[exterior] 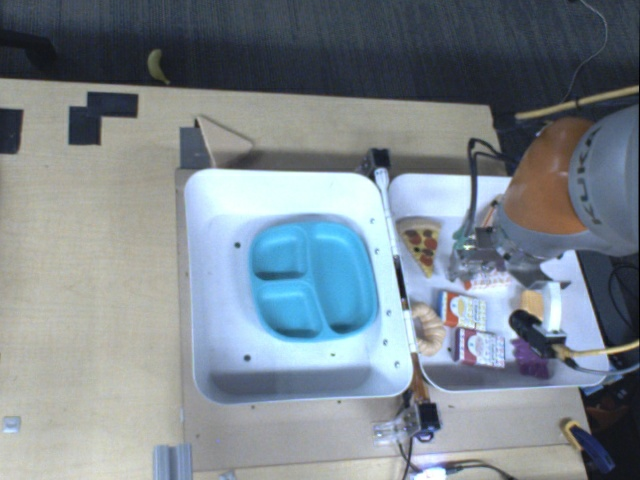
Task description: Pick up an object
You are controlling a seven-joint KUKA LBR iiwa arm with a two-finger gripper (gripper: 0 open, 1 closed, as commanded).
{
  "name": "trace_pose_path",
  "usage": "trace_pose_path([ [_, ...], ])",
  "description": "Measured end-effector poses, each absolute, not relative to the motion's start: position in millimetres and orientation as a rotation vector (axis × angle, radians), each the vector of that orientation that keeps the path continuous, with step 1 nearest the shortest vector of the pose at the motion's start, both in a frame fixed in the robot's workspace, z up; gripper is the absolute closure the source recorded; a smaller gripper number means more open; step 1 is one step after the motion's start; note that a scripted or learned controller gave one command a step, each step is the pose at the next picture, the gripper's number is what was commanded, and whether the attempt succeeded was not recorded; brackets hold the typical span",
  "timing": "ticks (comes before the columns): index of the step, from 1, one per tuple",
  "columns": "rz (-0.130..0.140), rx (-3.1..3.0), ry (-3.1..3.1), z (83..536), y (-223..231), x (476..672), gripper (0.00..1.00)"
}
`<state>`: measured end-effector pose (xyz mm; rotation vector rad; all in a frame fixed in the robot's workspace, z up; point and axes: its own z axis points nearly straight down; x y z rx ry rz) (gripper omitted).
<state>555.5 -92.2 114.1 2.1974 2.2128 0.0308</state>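
Observation:
My gripper (472,266) hangs low over the middle of the right bin (440,193), under the orange-banded wrist. A pizza slice toy (420,244) lies just to its left. Directly in front of it lies a small white and orange box (465,311), with a red box (479,348) nearer still. A tan pastry (428,328) rests against the bin's left wall. A purple piece (534,361) and a pale yellow block (538,301) sit toward the right side. I see nothing held in the gripper.
The left bin (215,268) holds a blue divided plate (312,278). A rim runs between the two bins just left of the pizza slice. Black tape marks (100,116) lie on the wooden bench at far left.

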Motion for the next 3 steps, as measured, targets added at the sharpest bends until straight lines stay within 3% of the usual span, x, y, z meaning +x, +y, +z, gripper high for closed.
trace_pose_path([
  [1,0.007,2.213,2.226,185.7,-39.9,609.9,1.00],
  [2,0.004,2.214,2.226,185.1,-40.7,609.3,0.00],
  [3,0.000,2.218,2.224,117.6,-91.1,579.5,0.00],
])
